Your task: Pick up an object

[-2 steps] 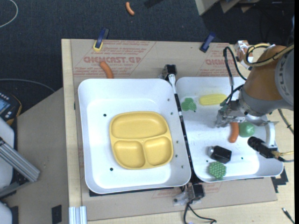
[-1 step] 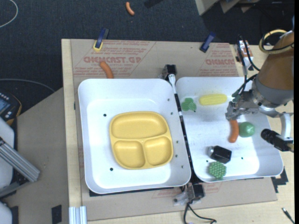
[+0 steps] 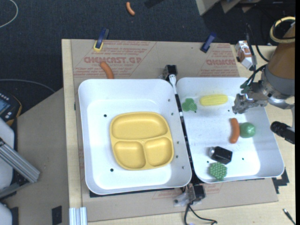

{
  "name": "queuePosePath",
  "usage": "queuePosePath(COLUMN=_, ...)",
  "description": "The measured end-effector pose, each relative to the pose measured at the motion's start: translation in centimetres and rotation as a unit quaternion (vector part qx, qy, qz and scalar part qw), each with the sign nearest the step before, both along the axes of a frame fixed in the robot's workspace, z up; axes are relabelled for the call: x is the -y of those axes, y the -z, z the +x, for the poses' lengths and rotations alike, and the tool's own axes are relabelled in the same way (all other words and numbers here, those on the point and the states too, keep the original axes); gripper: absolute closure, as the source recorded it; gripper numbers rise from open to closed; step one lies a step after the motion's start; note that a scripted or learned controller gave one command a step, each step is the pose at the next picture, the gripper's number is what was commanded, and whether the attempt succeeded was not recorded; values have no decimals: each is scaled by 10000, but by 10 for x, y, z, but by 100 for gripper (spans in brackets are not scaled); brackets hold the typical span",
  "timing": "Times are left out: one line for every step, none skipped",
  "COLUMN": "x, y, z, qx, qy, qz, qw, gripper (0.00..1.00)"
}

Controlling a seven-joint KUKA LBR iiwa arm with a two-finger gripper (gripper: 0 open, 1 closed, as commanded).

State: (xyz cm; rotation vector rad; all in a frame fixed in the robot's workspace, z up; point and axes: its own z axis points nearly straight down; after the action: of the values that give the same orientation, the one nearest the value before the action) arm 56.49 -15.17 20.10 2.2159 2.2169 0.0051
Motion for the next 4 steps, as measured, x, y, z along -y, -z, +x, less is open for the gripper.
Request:
queuePosePath(x=0, y=-26, z=1, qx=-11, qy=-1, qz=4, qw=10000, gripper=100)
queuePosePath(x=-45, y=-35, z=22, qx=-12, qy=-25, qz=11, qw=10000, gripper=100)
queuePosePath(x=-84, y=-26, z=43, qx=-18, qy=-23, qz=13, qw=10000, gripper=100)
queuePosePath(x=-123, y=-24, z=64, qx=-16, qy=-22, qz=15, qw=10000, gripper=100)
